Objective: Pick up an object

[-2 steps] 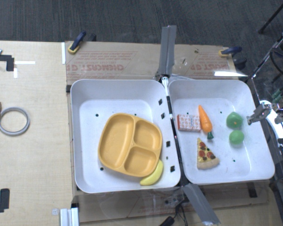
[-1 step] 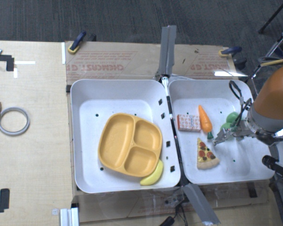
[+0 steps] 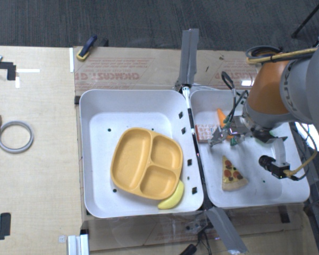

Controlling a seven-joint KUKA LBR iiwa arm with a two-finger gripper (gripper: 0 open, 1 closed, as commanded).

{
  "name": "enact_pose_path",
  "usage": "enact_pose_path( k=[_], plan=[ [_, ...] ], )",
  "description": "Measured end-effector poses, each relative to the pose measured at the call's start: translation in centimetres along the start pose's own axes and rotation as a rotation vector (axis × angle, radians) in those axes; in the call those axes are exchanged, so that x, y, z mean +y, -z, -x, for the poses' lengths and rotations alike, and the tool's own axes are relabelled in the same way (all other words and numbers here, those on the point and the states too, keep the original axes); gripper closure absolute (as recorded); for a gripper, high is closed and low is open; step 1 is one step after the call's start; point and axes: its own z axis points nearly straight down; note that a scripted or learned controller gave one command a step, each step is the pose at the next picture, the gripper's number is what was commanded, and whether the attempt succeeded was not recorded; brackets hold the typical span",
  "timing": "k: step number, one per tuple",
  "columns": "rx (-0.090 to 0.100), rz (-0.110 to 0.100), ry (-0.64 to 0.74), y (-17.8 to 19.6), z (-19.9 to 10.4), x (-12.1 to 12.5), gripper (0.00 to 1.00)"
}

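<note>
Robotics lab: bench (image 3: 37, 185), white bins (image 3: 90, 158).

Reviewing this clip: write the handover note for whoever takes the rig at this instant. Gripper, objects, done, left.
Gripper: low in the right bin, near its upper left; grasp cannot be judged.
Right bin: pizza slice lying flat toward the front, small red-and-white packet by the left wall, orange carrot-like piece beside the gripper.
Left bin: yellow divided plate, banana at its lower right edge.
Done: nothing visibly lifted.
Left: grasp and lift one object.
</note>
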Motion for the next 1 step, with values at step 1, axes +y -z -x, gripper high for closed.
enact_pose_path(
  k=[1],
  plan=[
    [-0.001, 0.000, 0.017, -0.01, 1.21, 4.77, 0.00]
  ],
)
